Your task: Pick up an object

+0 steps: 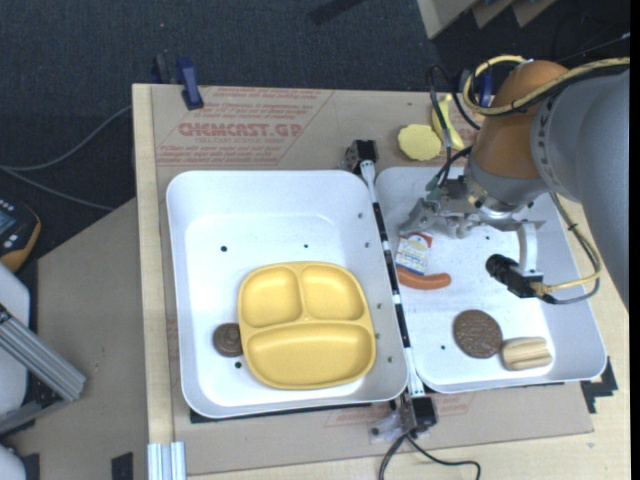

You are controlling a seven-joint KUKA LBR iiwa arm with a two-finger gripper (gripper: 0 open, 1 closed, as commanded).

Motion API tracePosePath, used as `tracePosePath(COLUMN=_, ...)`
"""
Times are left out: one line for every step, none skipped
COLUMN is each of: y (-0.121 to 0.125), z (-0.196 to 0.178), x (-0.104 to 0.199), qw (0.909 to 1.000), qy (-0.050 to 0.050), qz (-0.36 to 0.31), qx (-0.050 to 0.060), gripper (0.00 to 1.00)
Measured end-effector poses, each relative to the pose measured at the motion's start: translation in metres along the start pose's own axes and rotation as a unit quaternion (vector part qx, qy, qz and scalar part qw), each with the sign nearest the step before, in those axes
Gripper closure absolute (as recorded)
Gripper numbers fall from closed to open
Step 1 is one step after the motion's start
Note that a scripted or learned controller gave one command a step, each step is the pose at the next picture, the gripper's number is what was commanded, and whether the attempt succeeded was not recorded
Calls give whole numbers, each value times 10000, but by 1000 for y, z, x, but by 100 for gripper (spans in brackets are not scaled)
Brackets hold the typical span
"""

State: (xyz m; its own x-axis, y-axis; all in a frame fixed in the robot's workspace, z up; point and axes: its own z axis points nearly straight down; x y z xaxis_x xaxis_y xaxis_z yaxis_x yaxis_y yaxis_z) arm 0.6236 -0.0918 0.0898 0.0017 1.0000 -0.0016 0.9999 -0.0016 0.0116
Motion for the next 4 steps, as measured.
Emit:
tracePosePath(y=46, z=-65, x=-91, qw=10000, qy=-31, qz=18, qx=-4, gripper=0)
tracePosePath(y=-35, z=-42, x=-42, qw=9999, qy=26, qz=-6, qx=98, gripper=0)
tracePosePath(y=-72, z=8, x=-21, qw=9999, qy=24, qz=-6, qx=101, gripper=0)
tracePosePath(y=-149, z=4, x=-85, qw=9999, qy=9, qz=37, qx=95, gripper=0)
